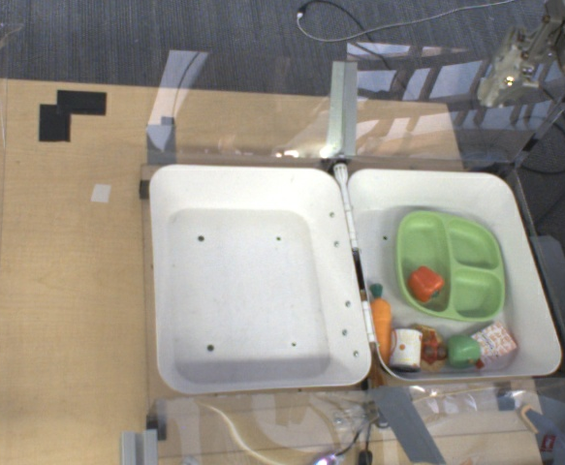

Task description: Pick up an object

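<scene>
On a pale wooden bench seen from above, two shallow white plastic bins sit side by side, their inner rims touching along a central seam. At left, the larger-looking white bin (pixel 243 279) shows a bare speckled floor dotted with a few small dark holes. At right, the second white bin (pixel 437 192) carries a lime-green sectioned plastic plate (pixel 476 250) lying flat toward its middle, with a small red-orange toy block (pixel 425 282) resting in the plate's near-left compartment. Along the right bin's near wall a row of small toys crowds together: an orange toy carrot (pixel 382 325) standing lengthwise against the left rim, a white cylindrical cup with a dark red band (pixel 406 348) just beside it, a green rounded toy (pixel 463 350) further right, and a pink-and-white patterned packet (pixel 496 340) touching the plate's near edge. A pale metal mechanism, apparently the arm's gripper (pixel 515 66), hangs in the far right corner above the bench's far edge, well apart from both bins and every toy; whether its jaws are apart or together cannot be told at this blur. A black cable (pixel 360 27) loops across the dark grey carpet beyond the bench.
</scene>
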You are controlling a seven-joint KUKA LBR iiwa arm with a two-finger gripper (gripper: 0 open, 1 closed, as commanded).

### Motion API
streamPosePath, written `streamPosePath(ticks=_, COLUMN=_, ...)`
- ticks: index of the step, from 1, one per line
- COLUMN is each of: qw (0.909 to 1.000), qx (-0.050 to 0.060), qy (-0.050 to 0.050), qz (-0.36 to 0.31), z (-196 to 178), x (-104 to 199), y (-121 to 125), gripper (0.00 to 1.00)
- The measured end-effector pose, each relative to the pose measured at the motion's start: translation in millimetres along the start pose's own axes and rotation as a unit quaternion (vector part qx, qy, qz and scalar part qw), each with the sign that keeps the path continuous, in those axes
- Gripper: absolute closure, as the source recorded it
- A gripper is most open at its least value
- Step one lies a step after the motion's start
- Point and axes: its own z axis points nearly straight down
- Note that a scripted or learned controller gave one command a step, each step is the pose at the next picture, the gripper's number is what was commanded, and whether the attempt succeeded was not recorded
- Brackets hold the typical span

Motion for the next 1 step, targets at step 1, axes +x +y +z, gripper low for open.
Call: streamPosePath(ticks=1, qw=1.0000, qx=0.001, qy=0.006, qz=0.004, z=12.1, x=-1.5, y=-40.1, gripper=1.00)
